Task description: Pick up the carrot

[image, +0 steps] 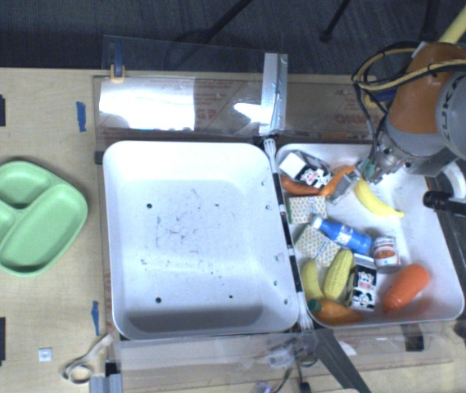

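Note:
A long orange carrot (308, 187) lies in the back left of the right bin (450, 256), partly under a black and white box (305, 169). My gripper (346, 184) reaches down from the grey and orange arm (417, 113) and sits at the carrot's right end, beside a yellow banana (373, 199). Whether it is touching the carrot is hidden by the gripper body.
The right bin also holds a blue and white bottle (343, 236), corn (337, 273), a small can (386, 252), a fat orange piece (404, 286) and another orange piece with a green tip (335, 312). The left bin (192, 236) adjoins it. A green divided plate (24, 217) rests far left.

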Motion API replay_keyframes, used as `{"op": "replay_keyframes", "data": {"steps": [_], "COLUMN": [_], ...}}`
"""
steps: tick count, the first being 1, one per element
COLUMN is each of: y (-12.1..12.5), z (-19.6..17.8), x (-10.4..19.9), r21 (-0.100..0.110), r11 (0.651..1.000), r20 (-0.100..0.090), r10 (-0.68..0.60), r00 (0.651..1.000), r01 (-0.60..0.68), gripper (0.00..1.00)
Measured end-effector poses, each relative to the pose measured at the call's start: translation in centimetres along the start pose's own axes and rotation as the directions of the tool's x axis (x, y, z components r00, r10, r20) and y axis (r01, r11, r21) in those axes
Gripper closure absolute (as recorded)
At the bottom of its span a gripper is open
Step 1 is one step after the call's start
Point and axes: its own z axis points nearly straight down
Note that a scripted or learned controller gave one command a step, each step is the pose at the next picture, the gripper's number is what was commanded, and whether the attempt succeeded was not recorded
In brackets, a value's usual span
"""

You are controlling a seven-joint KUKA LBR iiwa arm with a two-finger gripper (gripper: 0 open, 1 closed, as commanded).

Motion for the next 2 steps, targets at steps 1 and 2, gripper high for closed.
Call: {"op": "replay_keyframes", "data": {"steps": [1, 2], "y": [0.38, 0.25], "z": [-1.17, -1.01], "x": [0.06, 0.16], "r21": [-0.01, -0.004], "r11": [1.0, 1.0], "r20": [0.006, 0.001], "r10": [-0.004, -0.003], "r00": [1.0, 1.0], "r01": [0.004, 0.003], "gripper": [1.0, 0.0]}}
